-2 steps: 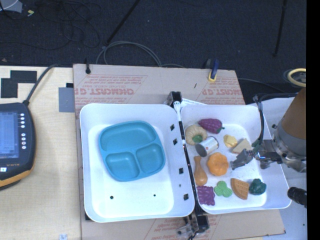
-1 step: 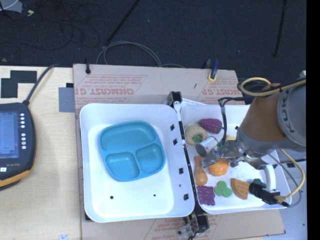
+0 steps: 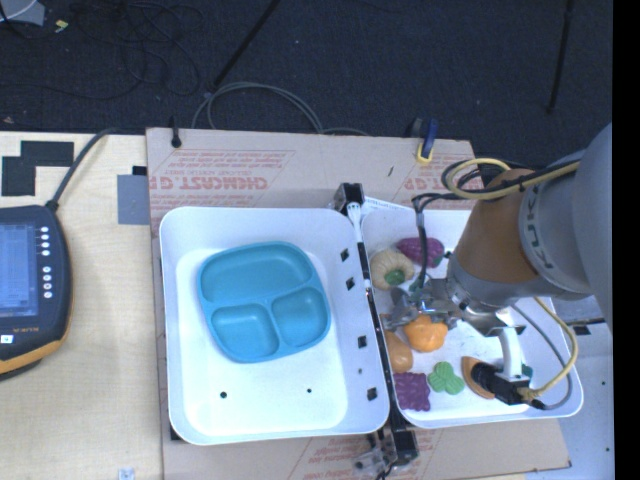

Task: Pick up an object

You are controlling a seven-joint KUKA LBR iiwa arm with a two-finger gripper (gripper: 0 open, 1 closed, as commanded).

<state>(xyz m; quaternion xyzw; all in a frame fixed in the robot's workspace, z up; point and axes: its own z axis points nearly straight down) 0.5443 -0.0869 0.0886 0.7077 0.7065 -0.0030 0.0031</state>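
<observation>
The hand [image 3: 412, 313] is seen low in the right bin [image 3: 560, 393], just beside an orange toy fruit [image 3: 427, 335]; whether it is open or closed cannot be told. The reach-and-grasp step is judged to be in hand, among a purple piece [image 3: 420, 249] and a green piece [image 3: 444, 378]. A firm closing on the fruit, then a straight lift, is called for next.

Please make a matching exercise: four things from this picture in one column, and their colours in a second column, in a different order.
Things:
1. tray
2. grapes
3. fruit at the gripper
4. arm band

Colours:
A. purple
B. brownish orange
C. blue
D. bright orange

Pairs: 1-C, 2-A, 3-D, 4-B
</observation>
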